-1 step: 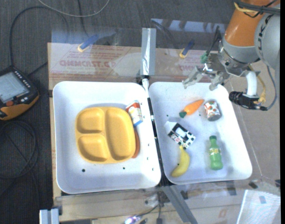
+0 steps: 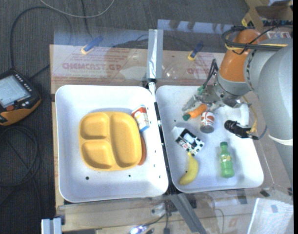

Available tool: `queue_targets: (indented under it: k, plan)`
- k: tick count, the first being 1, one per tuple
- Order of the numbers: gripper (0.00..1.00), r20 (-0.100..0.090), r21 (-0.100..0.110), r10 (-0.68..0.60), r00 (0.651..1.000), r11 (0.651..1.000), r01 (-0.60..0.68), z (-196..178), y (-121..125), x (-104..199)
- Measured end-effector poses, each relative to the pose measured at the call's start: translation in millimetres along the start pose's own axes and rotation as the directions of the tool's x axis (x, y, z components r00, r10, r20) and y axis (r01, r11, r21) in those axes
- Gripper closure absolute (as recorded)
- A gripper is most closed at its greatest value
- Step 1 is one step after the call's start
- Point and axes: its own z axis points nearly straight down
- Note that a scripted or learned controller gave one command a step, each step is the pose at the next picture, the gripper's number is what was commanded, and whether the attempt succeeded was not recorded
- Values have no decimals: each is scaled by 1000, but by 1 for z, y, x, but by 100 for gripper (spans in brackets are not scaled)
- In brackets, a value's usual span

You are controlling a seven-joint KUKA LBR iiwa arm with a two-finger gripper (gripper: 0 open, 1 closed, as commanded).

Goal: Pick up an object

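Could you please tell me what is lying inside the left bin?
The left bin holds a yellow divided tray and a small bottle against its right edge. Anything beneath the tray is hidden.

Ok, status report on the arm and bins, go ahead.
Gripper low in right bin, over orange carrot. Nothing seen held. Small can close beside the carrot.

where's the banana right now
In the camera view, the banana lies in the right bin, near its front-left corner, just below the small black-and-white box and left of the green bottle.
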Motion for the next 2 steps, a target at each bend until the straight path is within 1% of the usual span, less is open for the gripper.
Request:
queue_targets:
  k: [1,2]
  plan:
    - [100,-4,12,2,1000,1000,-2,-6,-2,0]
    - [100,0,0,-144,990,990,144,-101,16,57]
